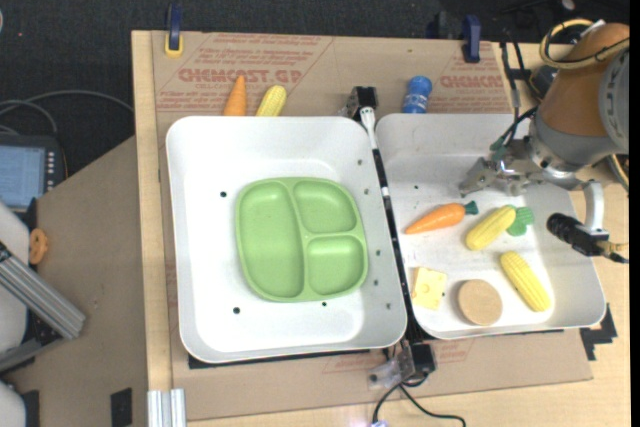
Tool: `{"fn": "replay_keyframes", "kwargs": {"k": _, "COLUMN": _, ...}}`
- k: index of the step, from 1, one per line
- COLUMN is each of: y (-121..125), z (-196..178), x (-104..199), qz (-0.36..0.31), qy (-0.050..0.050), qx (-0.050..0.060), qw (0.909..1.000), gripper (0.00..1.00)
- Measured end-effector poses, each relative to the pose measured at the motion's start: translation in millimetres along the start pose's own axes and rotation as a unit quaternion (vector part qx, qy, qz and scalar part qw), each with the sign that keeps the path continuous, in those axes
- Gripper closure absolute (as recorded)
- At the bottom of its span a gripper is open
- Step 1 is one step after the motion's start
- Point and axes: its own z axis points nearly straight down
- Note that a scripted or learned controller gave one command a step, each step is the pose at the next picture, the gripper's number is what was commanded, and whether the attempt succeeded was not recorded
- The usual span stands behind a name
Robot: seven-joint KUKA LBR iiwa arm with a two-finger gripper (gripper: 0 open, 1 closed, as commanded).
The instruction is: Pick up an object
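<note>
Worktop [300, 75]: a tan board printed with red lettering, bearing two shallow white bins side by side.

Left white bin [200, 165]: contains one pale green plastic plate with three compartments [300, 237], lying flat near the bin's centre. All three compartments are bare.

Right white bin [440, 145]: contains five loose items. An orange toy carrot [435, 219] lies at a slant near the bin's left wall. Just to its right is a yellow toy corn cob with a green leaf end [492, 226]. A second yellow toy corn cob [525, 279] lies near the bin's right front corner, well apart from the first. A pale yellow cheese-like square [429, 288] lies at the front left, and a round tan disc resembling a biscuit [479, 302] sits just beside it, between the square and the second cob.

Arm: the grey arm with orange band [585, 90] reaches in from the right, above the rear of the right bin.

Claw [497, 173]: positioned over the rear half of the right bin, above and apart from the carrot and the first cob. Its metal fingers look splayed, released, with nothing between them.

Outside the bins, on the rear of the worktop: a second orange toy carrot [234, 97], a yellow toy corn cob [271, 101] just beside it, and a blue cylindrical bottle-like item [417, 95].
</note>
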Motion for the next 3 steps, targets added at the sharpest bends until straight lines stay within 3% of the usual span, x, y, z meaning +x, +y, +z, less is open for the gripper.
{"fn": "replay_keyframes", "kwargs": {"k": 1, "y": -93, "z": 1, "x": -12, "qz": 0.0, "qy": 0.004, "qx": 0.007, "qw": 1.0, "gripper": 0.0}}
{"fn": "replay_keyframes", "kwargs": {"k": 2, "y": -87, "z": -10, "x": -11, "qz": -0.001, "qy": 0.003, "qx": 0.002, "qw": 1.0, "gripper": 1.0}}
{"fn": "replay_keyframes", "kwargs": {"k": 3, "y": -129, "z": 1, "x": 69, "qz": -0.005, "qy": 0.006, "qx": 0.006, "qw": 1.0, "gripper": 1.0}}
